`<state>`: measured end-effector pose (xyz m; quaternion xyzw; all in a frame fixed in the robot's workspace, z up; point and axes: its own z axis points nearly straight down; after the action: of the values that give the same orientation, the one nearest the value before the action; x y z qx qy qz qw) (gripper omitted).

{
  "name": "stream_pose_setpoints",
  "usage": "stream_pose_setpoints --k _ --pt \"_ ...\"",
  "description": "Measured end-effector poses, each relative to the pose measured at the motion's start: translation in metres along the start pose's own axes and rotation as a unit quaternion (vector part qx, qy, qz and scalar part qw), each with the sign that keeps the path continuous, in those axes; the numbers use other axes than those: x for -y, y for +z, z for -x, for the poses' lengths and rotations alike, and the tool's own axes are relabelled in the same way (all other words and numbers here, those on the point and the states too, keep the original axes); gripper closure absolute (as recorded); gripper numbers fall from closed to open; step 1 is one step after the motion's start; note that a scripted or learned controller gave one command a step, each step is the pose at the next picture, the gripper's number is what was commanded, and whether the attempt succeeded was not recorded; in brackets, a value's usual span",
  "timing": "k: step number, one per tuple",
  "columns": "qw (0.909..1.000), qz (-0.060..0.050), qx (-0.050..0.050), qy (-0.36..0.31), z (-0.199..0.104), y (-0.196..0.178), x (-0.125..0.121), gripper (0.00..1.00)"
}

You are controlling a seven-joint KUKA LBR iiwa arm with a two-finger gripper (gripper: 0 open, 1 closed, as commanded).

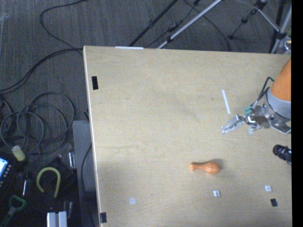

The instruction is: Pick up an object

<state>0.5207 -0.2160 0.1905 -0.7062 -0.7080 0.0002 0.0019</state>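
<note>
The pale wooden surface is lying mostly bare, with the arm reaching in from the right. Its gripper is hovering with fingers slightly apart, gripping nothing. The orange object is resting below-left of it, near but apart. Its long axis is running left-right, narrow neck pointing left, bulb right. It is probably light, smooth and rounded; pinching across the bulb looks safest. A thin white stick is lying above the gripper.

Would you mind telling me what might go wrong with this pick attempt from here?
The gripper sits well apart from the orange pear-shaped object, so a closure here would likely catch nothing. That object looks rounded and tapered and may roll or slip when touched. The thin white stick lies flat on the bench, probably hard to get under.
</note>
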Motion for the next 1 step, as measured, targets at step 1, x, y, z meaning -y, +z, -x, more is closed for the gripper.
stream_pose_setpoints --k 1 --pt "0.9982 0.000 0.002 -0.059 0.0064 0.1071 -0.0801 0.00"
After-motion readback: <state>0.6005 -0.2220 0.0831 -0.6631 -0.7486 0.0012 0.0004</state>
